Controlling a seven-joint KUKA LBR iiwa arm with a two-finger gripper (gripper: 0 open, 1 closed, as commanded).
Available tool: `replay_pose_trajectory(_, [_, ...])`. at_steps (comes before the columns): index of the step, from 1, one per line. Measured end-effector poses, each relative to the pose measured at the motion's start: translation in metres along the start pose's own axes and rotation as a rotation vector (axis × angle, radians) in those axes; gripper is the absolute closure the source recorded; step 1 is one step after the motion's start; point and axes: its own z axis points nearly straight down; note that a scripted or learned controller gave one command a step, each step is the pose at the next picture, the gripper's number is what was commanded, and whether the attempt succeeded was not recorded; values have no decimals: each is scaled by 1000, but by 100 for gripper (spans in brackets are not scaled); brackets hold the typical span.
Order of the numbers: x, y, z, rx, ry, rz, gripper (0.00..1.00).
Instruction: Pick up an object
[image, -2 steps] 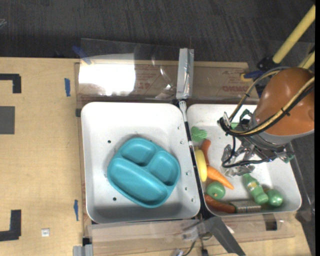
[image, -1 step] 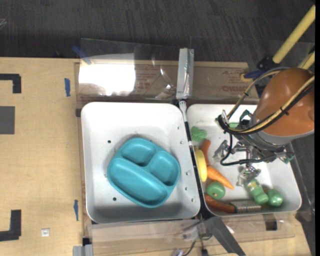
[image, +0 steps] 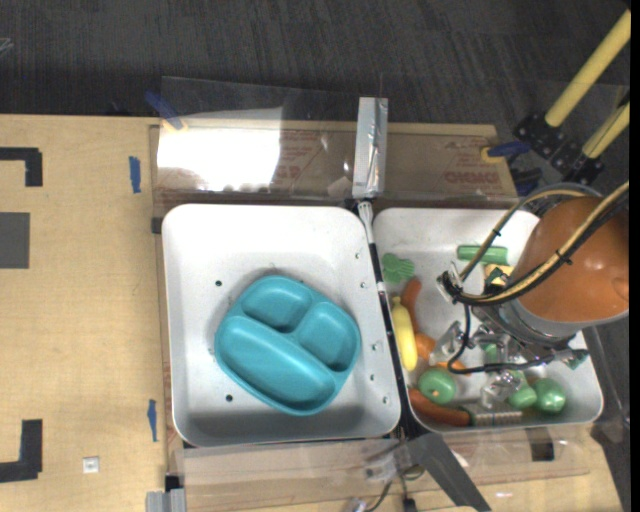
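Observation:
The right bin (image: 430, 228) holds several toy foods: a yellow banana (image: 404, 336), an orange carrot (image: 411, 294), a green leafy piece (image: 398, 268), a green round piece (image: 436, 383), a red pepper (image: 438, 408), a green bar (image: 482, 254) and green pieces at the front right (image: 538, 399). My gripper (image: 487, 352) reaches down into this bin, over the clutter at its middle, under the orange wrist band (image: 585, 262). Its fingertips are lost among cables and objects.
The left bin (image: 190, 250) holds a teal divided plate (image: 288, 342). A raised divider (image: 380, 300) separates the two bins. A clear plastic sheet and a grey post (image: 370, 145) stand behind them. Yellow poles (image: 592, 62) are at the far right.

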Motion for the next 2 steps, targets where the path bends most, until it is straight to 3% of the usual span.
replay_pose_trajectory(1, [-75,-70,29,7,-6,109,0])
replay_pose_trajectory(2, [-43,-64,29,8,-5,-264,0])
